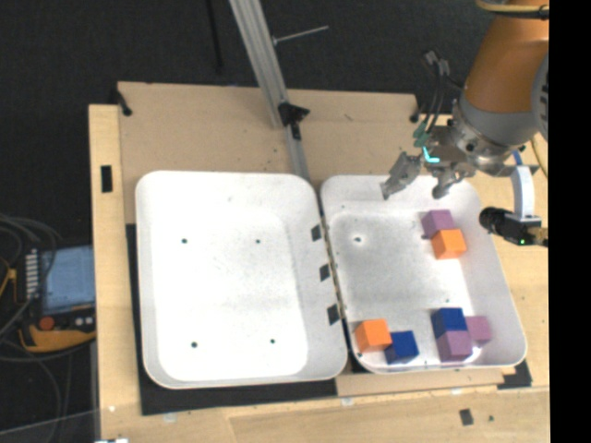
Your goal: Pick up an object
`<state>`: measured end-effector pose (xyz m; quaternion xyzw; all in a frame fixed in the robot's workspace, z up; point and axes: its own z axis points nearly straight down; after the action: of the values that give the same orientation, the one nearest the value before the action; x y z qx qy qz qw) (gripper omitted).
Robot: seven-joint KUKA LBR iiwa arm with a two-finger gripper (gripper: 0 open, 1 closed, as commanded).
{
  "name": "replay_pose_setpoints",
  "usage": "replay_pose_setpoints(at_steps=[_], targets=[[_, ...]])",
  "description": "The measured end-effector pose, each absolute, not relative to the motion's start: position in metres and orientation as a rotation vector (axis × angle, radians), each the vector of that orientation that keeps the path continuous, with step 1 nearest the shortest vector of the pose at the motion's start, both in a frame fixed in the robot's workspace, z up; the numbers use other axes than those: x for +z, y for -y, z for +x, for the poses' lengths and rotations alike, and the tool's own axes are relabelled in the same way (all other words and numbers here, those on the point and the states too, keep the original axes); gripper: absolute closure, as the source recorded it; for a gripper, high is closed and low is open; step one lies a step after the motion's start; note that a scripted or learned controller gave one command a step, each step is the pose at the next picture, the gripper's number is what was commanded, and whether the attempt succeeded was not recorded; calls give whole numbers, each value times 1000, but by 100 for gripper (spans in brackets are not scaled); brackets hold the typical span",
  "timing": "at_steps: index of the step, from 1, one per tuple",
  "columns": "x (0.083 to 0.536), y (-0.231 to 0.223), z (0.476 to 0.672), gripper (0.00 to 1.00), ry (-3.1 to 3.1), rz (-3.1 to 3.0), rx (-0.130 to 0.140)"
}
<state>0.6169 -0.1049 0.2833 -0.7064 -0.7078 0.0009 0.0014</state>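
My gripper (421, 182) hangs over the far edge of the right bin (397, 266), its two fingers spread apart with nothing between them. Just in front of it and to the right lie a purple block (436, 221) and an orange block (450, 244), touching each other. At the bin's near edge sit another orange block (373, 334) beside a blue block (402, 347). Further right there is a second blue block (449, 321), with a purple block (453, 344) in front of it and a paler purple one (478, 329) at its side.
The left bin (226, 275) lies beside the right one, with small black clips along the shared edge. A slanted metal pole (263, 58) rises behind the bins. A blue box with cables (65, 280) sits off the bench at left.
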Motion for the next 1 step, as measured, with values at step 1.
replay_pose_setpoints(at_steps=[1], targets=[[286,105,618,0,2224,-2220,-2]])
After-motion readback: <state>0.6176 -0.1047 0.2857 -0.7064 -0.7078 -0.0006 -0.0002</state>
